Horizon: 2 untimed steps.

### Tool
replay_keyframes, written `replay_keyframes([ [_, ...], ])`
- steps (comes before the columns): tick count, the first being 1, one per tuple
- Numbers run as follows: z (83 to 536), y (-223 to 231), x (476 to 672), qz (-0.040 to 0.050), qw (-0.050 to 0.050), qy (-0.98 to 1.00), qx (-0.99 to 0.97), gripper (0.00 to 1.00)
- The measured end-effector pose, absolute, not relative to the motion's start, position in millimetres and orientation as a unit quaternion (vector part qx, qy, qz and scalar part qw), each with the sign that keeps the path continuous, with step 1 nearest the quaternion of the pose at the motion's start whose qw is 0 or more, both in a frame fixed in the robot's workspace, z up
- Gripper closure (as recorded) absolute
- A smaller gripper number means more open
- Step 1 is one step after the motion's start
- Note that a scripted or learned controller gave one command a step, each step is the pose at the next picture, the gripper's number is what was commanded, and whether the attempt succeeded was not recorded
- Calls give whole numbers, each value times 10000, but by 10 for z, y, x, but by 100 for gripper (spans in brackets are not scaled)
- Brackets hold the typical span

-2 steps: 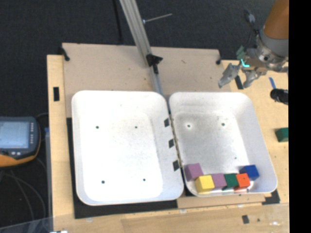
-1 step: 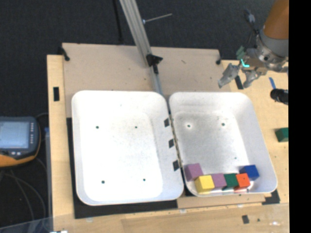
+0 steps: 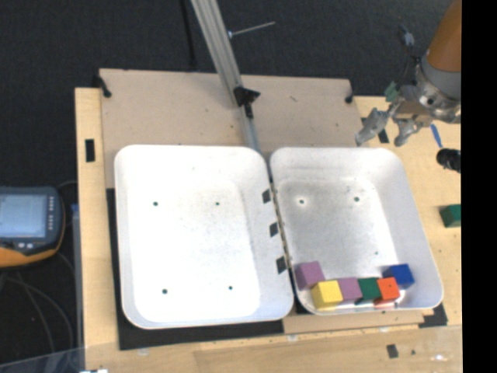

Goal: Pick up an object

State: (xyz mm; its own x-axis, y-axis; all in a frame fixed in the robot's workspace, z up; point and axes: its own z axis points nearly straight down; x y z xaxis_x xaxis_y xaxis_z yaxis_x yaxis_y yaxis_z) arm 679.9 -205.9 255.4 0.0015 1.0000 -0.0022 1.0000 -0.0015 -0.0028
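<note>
Sitting untouched along the near wall of the right-hand shallow white plastic bin (image 3: 408, 208) is a cluster of small blocks: a yellow cube (image 3: 328, 293), a purple cube (image 3: 310, 273) just behind it, a second mauve block (image 3: 349, 288), a green block (image 3: 368, 289), an orange block (image 3: 387, 289) and a blue cube (image 3: 399, 274), all touching or nearly touching. Nothing is being lifted, so the pick appears to be at its approach stage. The left-hand white bin (image 3: 124, 208) is lying beside it, holding none of the blocks. Farther back, the grey two-finger gripper (image 3: 386, 127) is hovering over the far right corner of the right-hand bin, well apart from the cluster, fingers spread and gripping nothing. Judging from this, the next move is calling for travel toward the near wall, then a descent onto one block; the crowding is making a clean grasp doubtful.
</note>
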Motion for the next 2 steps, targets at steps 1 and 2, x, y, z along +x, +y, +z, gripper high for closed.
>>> replay_keyframes([
  [1,2571,-2048,6802,13,-4,-7074,-7068,0],
  [2,2571,-2046,6803,14,-4,-7077,-7065,0],
])
